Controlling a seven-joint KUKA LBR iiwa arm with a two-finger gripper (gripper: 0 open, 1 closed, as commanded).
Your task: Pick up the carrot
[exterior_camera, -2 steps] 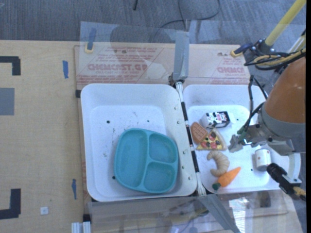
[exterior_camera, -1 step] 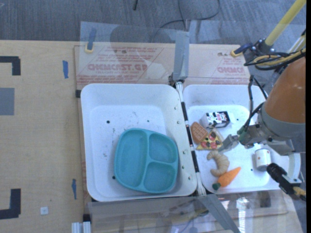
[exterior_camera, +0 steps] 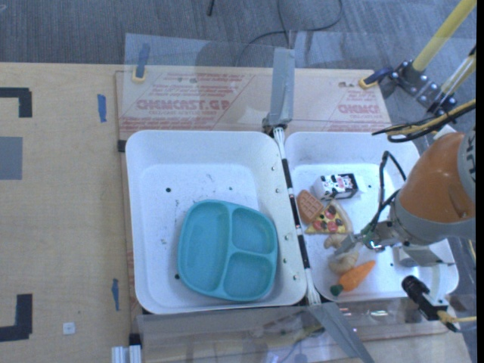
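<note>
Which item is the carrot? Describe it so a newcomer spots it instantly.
Start at the right-hand shallow white bin. Near its front edge lies the small orange carrot with a green tip, just below a tan lumpy toy. It is the only orange, tapered item there.

Worktop [exterior_camera: 60,225] seen as pale matt wood. Bins [exterior_camera: 144,165] – white plastic, speckled. Teal tray [exterior_camera: 227,252] – smooth plastic. Carrot [exterior_camera: 355,275] looks like matt orange plastic.
</note>
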